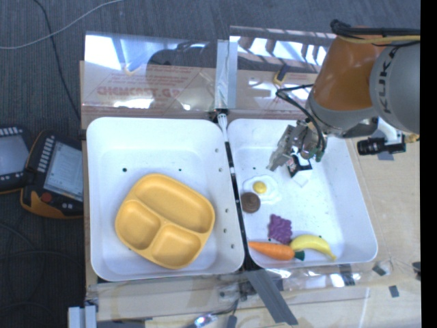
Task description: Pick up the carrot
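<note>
End effector (pixel 295 154) hovers over right bin (pixel 355 203), jaw state unclear. Needs lowering toward carrot (pixel 270 250) near front wall, clear of banana (pixel 314 243).

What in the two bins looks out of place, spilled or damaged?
Nothing stands out. The carrot, banana, grapes, fried egg and a brown round piece lie whole in the right bin. The yellow tray sits flat in the left bin. The claw hangs above the right bin, far from the carrot.
</note>
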Robot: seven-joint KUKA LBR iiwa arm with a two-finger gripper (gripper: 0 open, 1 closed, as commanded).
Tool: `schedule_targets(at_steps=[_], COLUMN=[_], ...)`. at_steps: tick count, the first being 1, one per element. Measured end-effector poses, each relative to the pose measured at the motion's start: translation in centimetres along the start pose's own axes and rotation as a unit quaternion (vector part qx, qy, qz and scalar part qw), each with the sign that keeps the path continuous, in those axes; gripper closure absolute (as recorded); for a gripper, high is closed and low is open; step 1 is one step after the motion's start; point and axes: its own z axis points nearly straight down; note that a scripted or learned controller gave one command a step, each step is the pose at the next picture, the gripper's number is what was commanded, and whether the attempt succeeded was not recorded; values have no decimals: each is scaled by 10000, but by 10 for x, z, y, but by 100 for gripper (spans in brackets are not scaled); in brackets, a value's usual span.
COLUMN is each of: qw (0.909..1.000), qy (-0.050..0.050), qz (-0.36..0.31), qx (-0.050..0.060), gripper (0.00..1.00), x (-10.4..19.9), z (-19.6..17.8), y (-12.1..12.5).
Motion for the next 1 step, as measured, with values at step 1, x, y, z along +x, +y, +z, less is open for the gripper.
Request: schedule_targets(at_steps=[1], qw=[10000], qy=[5], qz=[1], qx=[1], gripper=[0], x=[0], z=[0], y=[0])
